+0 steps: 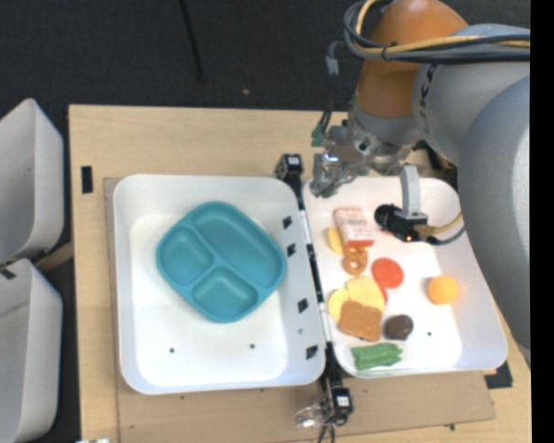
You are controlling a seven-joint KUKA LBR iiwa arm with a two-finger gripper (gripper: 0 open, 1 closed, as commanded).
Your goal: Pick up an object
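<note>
Table (pixel 92 137): a wooden table carries two shallow white bins side by side, seen from above at a slant.
Arm (pixel 402 63): the grey arm with its orange band reaches in from the right and hangs over the far edge of the right bin.
Left bin (pixel 138 340): holds a single blue divided tray (pixel 222 260), lying flat near the middle.
Right bin (pixel 462 340): holds the crowd of small toy foods, any of which would serve as the object to pick up.
Gripper (pixel 328 178): poised at the right bin's far-left corner, above the items and touching none; whether it is open or closed cannot be told from this angle.
Carton (pixel 354 227): a small red-and-white carton, the nearest item to the gripper, just beside a yellow piece (pixel 335 240).
Orange ball (pixel 442 290): sits apart from the cluster, with bare bin floor around it.
Toast slice (pixel 360 320): pressed against a yellow piece and a brown lump (pixel 399 327).
Advice: the carton looks the shortest reach, but a clean descent probably calls for straddling it without snagging its neighbour; the isolated ball likely offers a freer approach.
</note>
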